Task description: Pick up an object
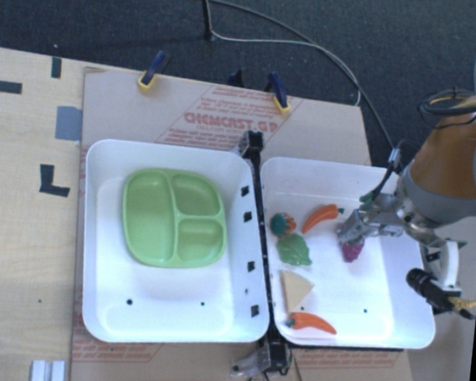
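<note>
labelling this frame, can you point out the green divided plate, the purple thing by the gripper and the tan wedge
green divided plate [172, 218], camera view, on the ridge where its compartments meet
purple thing [351, 251], camera view, on its visible lower body beneath the gripper
tan wedge [296, 288], camera view, on the middle of its flat face

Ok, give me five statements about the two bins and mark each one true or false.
1. The green tray lies in the left bin. True.
2. The gripper is over the left bin. False: it is over the right bin, by a purple piece.
3. Two orange carrot-like pieces lie in the right bin. True: one carrot near the top, another carrot at the bottom edge.
4. The tan wedge sits on the green tray. False: it lies on the right bin's floor.
5. Two clamps hold the cardboard's far edge. True.
</note>
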